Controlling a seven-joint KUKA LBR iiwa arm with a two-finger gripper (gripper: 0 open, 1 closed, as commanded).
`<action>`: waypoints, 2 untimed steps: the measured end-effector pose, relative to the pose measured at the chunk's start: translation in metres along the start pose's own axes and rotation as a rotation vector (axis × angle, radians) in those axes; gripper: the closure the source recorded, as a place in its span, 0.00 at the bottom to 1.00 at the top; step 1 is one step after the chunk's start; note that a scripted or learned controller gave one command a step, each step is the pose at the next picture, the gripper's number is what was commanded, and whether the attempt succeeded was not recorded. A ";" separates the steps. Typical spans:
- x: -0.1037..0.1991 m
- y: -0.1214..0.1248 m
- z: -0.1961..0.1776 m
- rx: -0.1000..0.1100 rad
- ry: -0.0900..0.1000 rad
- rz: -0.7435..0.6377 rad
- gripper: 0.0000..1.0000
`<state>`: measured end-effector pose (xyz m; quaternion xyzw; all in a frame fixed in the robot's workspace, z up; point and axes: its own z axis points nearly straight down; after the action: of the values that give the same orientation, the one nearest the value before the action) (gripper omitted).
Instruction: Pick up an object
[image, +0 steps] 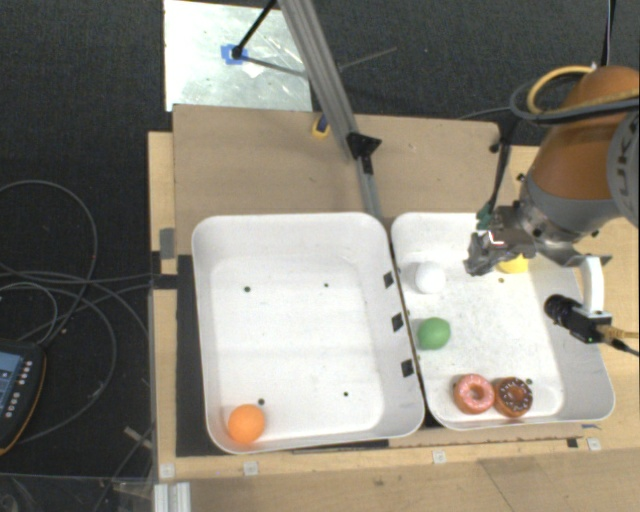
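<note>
The approach step is judged to be in hand, the two-finger gripper (487, 255), its state not discernible, poised over the right shallow white bin (590, 400) beside a small yellow object (514, 264), so a descent is called for next.

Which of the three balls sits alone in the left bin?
The orange ball, at the left bin's near-left corner. The white ball and green ball both lie in the right bin.

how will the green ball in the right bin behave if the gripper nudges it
The green ball looks round and smooth, so it would likely roll off rather than slide. It sits free on the right bin floor, apart from the white ball and the doughnuts, so probably nothing would stop it early. It looks light.
</note>
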<state>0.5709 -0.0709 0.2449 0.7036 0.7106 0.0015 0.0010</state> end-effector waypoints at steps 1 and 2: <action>0.048 0.031 0.010 0.000 0.000 -0.001 1.00; 0.099 0.051 0.000 -0.001 0.002 -0.001 1.00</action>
<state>0.6205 0.0284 0.2447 0.7033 0.7109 0.0023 0.0007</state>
